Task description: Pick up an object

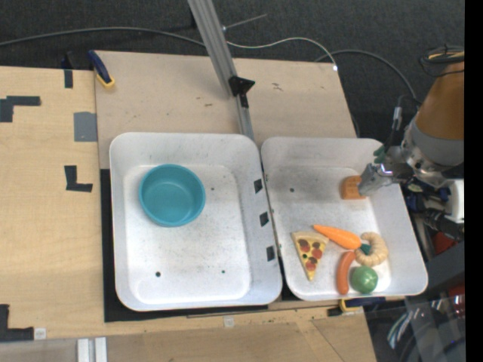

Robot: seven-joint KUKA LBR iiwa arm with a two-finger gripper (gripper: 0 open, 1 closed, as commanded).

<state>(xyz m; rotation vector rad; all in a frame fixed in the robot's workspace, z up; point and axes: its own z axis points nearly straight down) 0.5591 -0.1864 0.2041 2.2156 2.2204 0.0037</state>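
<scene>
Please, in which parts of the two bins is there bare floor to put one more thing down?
Left bin: bare everywhere except the teal bowl at upper left. Right bin: bare along the top and left side. Crowded at lower right: pizza slice, carrot, green ball.

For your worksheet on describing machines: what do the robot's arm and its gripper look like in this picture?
The arm enters from the right as a rounded body with a broad orange band over a pale grey section. Below that sits a grey and black wrist block with thin dark cables looping beside it. The gripper is small, metallic grey with dark parts, tapering towards its tip over the right bin.
</scene>
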